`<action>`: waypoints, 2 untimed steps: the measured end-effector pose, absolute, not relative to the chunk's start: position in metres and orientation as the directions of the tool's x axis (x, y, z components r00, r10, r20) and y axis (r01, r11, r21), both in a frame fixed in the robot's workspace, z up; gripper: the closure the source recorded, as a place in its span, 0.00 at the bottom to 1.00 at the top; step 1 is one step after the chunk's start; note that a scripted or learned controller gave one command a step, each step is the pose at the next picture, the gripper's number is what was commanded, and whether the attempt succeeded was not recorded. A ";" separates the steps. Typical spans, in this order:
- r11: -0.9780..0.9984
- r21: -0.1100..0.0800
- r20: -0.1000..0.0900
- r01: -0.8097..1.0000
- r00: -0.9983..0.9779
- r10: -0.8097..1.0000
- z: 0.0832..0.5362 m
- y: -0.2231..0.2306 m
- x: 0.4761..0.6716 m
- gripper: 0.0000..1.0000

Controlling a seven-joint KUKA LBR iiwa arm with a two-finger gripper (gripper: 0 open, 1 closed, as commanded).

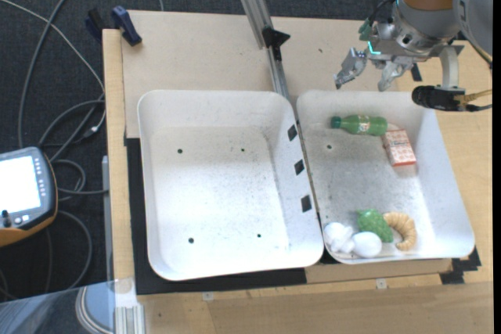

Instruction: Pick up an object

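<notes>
Hovering gripper (pixel 368 73), fingers spread, empty, at 12 o'clock of green bottle (pixel 358 123); pick not yet begun.

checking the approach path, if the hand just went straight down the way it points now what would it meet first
Probably the far rim of the right bin, or the bench just behind it. The hand, fingers spread, hangs above that edge. The green bottle lies a little nearer the camera, likely off that line, though depth is unclear.
</notes>
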State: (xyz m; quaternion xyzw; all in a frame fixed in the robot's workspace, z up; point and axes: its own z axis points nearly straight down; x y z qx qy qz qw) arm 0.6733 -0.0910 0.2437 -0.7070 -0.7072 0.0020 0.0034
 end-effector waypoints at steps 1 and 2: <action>0.001 -0.004 0.001 1.000 -0.001 1.000 0.246 -0.091 0.674 0.00; 0.001 -0.009 0.002 1.000 -0.001 1.000 0.184 -0.085 0.672 0.00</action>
